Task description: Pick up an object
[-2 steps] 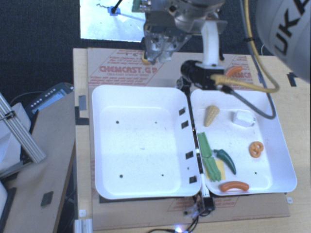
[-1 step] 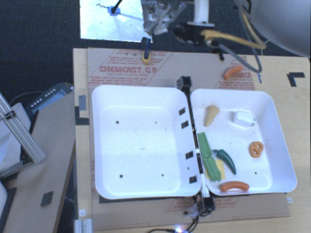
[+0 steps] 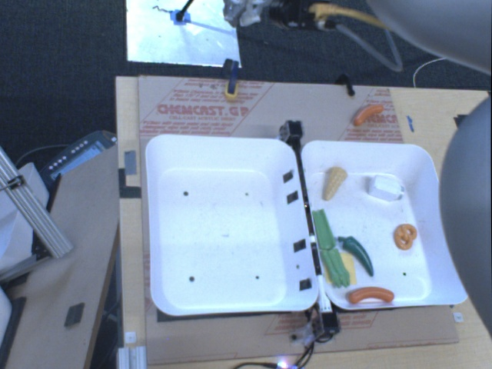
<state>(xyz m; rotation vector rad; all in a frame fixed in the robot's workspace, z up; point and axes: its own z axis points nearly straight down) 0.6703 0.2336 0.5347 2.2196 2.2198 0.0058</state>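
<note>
Hand (image 3: 244, 6): it is seen at the top edge of the view, high above the counter and well apart from both bins. It is metallic and grey, and partly cut by the frame. I cannot tell if it is open or closed, and nothing is seen in it.

Arm (image 3: 430, 10): a big grey body crosses the top right corner, and another blurred grey part covers the right edge beside the right bin.

Right bin (image 3: 419, 158): white and shallow, it holds all the objects listed below.

Corn cob (image 3: 334, 181): pale yellow, in the upper left part of the right bin.

White block (image 3: 384, 187): just right of the corn cob, hard to see against the bin.

Pretzel (image 3: 405, 236): orange-brown, near the right wall.

Green pepper (image 3: 358, 253): dark green, in the lower middle of the bin.

Green stalk (image 3: 329, 246): long and light green, it lies along the left wall, with a yellow piece (image 3: 348, 267) touching its lower end.

Sausage (image 3: 370, 295): orange-red, near the lower wall.

Left bin (image 3: 223, 225): white, touching the right bin along the middle edge.

Second sausage (image 3: 368, 114): it lies on the counter (image 3: 307, 102) behind the right bin, outside both bins.
</note>
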